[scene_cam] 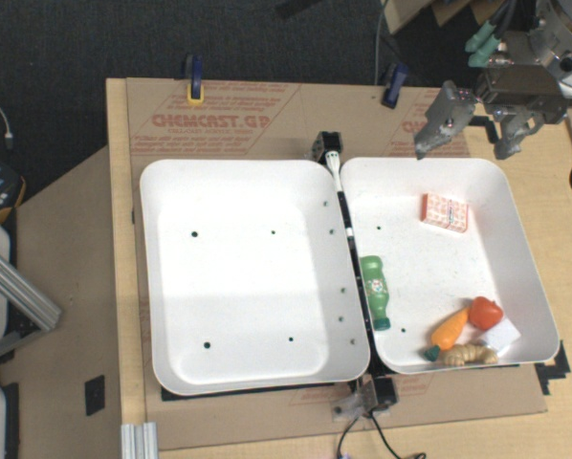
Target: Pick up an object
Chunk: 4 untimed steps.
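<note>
Pincer [473, 127]: hangs above the far rim of the right bin [530, 247], toward the view's upper right; its two fingers stand spread apart with nothing between them.
Right bin, contents: a pink patterned packet [445, 212] lies alone near the far side; a green bottle [374, 292] lies against the left wall, beside the divider; an orange carrot-like toy [449, 330], a red tomato-like toy [485, 313], a tan knobbly piece [468, 356] and a white card [502, 336] crowd the near right corner.
Left bin [238, 275]: white floor with small dark holes.
Table [133, 208]: brown board under both bins, clamped at the far edge.
Risk, corner cluster: the toys touch or nearly touch, so a descent there may catch two at once or nudge one aside; the sloped bin wall may block a finger.
Risk, green bottle: it lies tight to the wall, leaving little room for a finger on that side; its rounded body may roll out.
Risk, pink packet: it lies flat and thin, so the fingers may close above it and come up with nothing.
Safest candidate, as judged: the packet is nearest and stands clear of the others, though its flatness remains the hazard.
</note>
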Tool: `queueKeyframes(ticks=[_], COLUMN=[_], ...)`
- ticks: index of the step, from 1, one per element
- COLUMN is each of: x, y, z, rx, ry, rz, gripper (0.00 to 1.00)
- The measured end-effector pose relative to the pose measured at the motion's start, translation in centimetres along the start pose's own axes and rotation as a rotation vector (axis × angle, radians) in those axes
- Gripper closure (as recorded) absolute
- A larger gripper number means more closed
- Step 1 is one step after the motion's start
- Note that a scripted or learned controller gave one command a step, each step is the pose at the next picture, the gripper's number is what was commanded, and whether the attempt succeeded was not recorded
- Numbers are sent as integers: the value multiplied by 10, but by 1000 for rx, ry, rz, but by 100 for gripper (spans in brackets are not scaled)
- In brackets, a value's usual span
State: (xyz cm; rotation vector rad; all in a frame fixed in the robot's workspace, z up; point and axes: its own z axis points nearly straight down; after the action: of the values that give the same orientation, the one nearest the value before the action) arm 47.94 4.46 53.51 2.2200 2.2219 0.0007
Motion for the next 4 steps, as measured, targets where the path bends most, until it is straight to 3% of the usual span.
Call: queueKeyframes(ticks=[4], x=[11], y=[0], z=[0], rx=[1], ry=[0], rz=[0], gripper=[0])
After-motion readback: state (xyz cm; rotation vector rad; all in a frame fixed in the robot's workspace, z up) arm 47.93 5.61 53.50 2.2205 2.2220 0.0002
